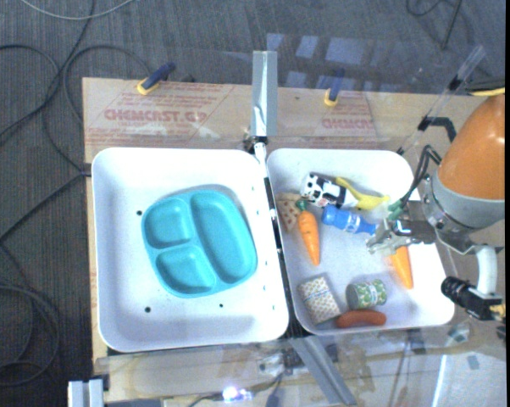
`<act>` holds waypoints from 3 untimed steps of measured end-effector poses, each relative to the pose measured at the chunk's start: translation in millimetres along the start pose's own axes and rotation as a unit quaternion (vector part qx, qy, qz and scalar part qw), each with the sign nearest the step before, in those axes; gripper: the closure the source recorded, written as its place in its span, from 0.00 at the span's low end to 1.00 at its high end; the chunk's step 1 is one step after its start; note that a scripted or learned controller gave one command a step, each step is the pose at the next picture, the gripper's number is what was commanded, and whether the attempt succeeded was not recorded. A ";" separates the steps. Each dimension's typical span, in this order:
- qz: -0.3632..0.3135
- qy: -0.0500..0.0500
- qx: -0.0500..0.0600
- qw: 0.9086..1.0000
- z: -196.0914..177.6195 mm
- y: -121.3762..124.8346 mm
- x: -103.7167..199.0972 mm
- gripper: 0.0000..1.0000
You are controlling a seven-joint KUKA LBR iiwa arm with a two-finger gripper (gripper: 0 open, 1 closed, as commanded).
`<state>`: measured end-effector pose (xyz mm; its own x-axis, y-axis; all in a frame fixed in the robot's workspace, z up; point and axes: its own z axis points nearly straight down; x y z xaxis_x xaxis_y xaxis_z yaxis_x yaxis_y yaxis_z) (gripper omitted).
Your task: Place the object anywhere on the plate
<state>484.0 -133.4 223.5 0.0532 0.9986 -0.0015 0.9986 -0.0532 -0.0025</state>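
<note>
Orange carrot point(402, 266), short and tapered, lies in the right bin point(424, 312) toward 3 o'clock, just under the gripper point(390, 237); whether the fingers are apart or together cannot be told. Second, longer carrot point(309, 236) at the bin's 9 o'clock. Blue bottle point(346, 220) between them, cow toy point(324, 191) and banana point(363, 197) at 12. Green can point(367, 294), sausage point(360, 318) and patterned block point(318, 298) near 6. Blue three-compartment plate point(201, 241) sits centred in the left bin point(119, 312).
</note>
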 end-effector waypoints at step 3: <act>-0.032 -0.001 0.001 0.999 -0.9 -0.6 -6.2 1.00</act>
